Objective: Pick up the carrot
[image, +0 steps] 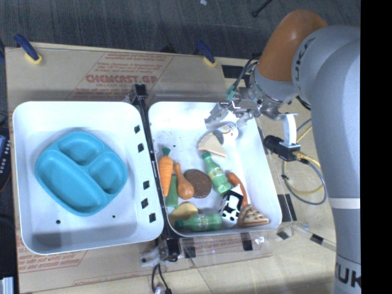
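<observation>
The carrot point(165, 171), orange and long, lies upright along the left wall of the right bin point(184, 112), next to a green vegetable point(173, 195). My gripper point(228, 116) hangs over the bin's far right part, well up and to the right of the carrot. It is open, with nothing between its fingers. A small white item point(230, 131) and a pale wedge point(212, 144) lie just below it.
The right bin also holds a brown round patty point(198, 180), a drumstick point(184, 187), a green bottle point(215, 172), a small orange piece point(236, 183), a cow-patterned toy point(230, 206), a pizza slice point(252, 217) and a lying green bottle point(199, 223). A blue divided plate point(81, 171) sits in the left bin point(24, 121).
</observation>
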`<control>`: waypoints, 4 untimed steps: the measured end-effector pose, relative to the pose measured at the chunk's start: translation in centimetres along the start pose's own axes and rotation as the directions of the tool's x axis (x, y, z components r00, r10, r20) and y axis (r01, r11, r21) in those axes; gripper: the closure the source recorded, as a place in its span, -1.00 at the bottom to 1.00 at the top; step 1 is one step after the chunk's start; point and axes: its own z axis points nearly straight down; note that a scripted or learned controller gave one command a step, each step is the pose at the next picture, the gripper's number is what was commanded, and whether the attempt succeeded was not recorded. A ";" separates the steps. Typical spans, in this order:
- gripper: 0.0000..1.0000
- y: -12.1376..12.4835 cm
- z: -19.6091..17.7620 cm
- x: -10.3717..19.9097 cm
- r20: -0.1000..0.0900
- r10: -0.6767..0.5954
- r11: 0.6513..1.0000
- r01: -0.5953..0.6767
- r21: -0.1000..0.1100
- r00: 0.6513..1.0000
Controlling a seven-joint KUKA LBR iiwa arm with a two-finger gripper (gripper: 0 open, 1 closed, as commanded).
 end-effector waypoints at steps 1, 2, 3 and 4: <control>-1.00 -4.6 7.7 6.8 -0.003 0.039 0.999 -0.039 0.008 0.999; -1.00 -6.0 10.5 7.5 0.002 0.309 0.951 -0.309 -0.005 0.951; 1.00 -6.0 9.5 7.7 0.002 0.299 0.954 -0.299 0.002 0.954; 1.00 -9.1 0.6 16.2 -0.004 0.632 0.775 -0.632 0.003 0.775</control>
